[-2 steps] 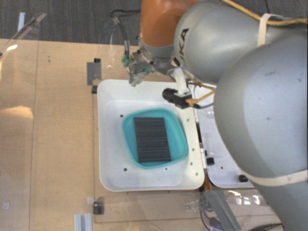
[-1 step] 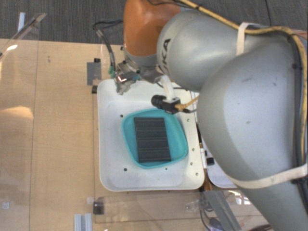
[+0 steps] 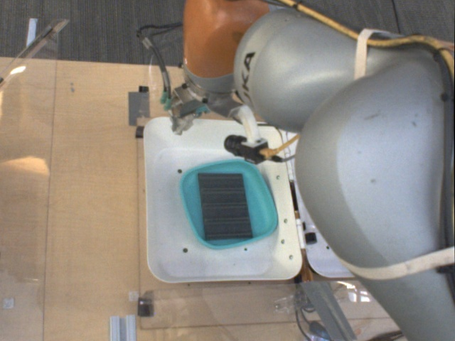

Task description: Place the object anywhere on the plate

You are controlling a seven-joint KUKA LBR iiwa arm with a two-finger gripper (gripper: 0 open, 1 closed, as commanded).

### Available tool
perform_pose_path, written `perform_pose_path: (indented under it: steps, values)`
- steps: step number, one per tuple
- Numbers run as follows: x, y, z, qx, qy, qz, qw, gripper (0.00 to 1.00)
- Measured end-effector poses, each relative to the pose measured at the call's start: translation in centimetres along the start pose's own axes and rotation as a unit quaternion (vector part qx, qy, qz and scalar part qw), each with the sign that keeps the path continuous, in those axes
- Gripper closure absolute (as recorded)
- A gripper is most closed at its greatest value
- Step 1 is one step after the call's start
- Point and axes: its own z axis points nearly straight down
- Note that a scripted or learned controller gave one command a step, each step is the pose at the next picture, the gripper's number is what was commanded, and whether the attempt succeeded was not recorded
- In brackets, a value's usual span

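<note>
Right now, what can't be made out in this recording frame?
- Claw: small and cluttered at the bin's top edge; its grip is unreadable.
- Right bin: mostly covered by the arm.
- Dark ridged block on the teal plate: its identity is unclear.

1. The surface (image 3: 71,190) is pale, light-toned wood with a faint grain, running across the left and lower part of the view.
2. A sheet of clear glazing lies over part of it, with thin straight edges and soft, pale reflections toward the left.
3. Beyond the far edge, dark grey carpet (image 3: 92,13) with a fine ribbed weave covers the floor along the top.
4. A small dark bracket (image 3: 137,106) sits on the wood near the far edge.
5. Another small dark fitting (image 3: 145,305) and a pale metal clip (image 3: 122,327) sit near the lower edge.
6. Light is even and diffuse, with soft shadows.
</note>
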Motion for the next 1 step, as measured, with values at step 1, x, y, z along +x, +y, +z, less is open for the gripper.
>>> perform_pose_path:
  steps: [1]
  values:
    - [-0.01, 0.23, -1.31, -0.005, -0.001, -0.001, 1.0000, 1.00]
